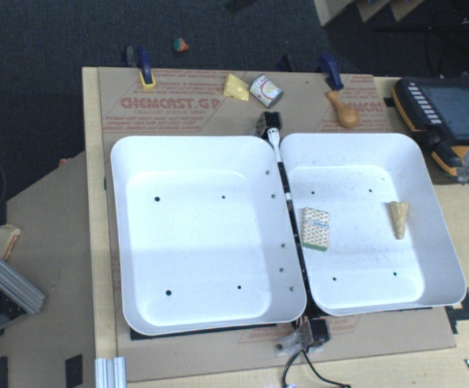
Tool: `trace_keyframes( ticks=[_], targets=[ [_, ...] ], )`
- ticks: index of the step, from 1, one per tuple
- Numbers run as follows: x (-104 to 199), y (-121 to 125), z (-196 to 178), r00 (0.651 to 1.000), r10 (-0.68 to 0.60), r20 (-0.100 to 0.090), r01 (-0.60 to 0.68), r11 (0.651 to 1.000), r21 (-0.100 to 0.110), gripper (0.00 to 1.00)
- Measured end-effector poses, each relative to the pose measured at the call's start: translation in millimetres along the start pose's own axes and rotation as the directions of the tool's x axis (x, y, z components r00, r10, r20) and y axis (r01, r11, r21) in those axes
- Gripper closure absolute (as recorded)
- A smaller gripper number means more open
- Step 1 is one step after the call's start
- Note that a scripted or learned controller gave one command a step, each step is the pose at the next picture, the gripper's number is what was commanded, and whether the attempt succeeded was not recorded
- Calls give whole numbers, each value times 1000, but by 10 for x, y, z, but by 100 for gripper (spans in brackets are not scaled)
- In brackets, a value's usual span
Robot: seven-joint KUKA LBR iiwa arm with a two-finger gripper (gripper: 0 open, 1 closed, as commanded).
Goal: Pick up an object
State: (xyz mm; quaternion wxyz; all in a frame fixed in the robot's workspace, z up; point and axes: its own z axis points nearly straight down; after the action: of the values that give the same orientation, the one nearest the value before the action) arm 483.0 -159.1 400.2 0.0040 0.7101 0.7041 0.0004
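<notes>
How wide the tool is open, or whether it has hold of anything, I cannot tell. Starting from the side the arm reaches in from, the right bin (428, 176) comes first, and both loose things lie on its floor. A pale tan cone (399, 219) lies nearest that side, point towards the front edge of the bench (178, 354). A small flat packet (315, 229) with a green and blue print lies well apart from it, just beside the seam where the two bins meet. Beyond that seam sits the left bin (121, 217), with a black clip (271, 124) at the far end of the joint. Further out, on the brown board behind the bins, there is a scatter of things: a yellow wedge (236, 87) touching a small box (266, 90), a tan wooden piece (344, 111), and two blue clamps (145, 67) at the back edge. A dark handheld pendant (449, 111) rests by the right bin's far corner.
</notes>
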Motion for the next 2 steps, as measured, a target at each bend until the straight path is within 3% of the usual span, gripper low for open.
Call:
trace_keyframes(
  ticks=[1, 2],
  targets=[
    [251, -49, 946, 1000, -8, -7, 8, 1000, 11, 100],
    [24, -34, 270, 1000, -7, -2, 7, 1000, -1, 100]
  ],
)
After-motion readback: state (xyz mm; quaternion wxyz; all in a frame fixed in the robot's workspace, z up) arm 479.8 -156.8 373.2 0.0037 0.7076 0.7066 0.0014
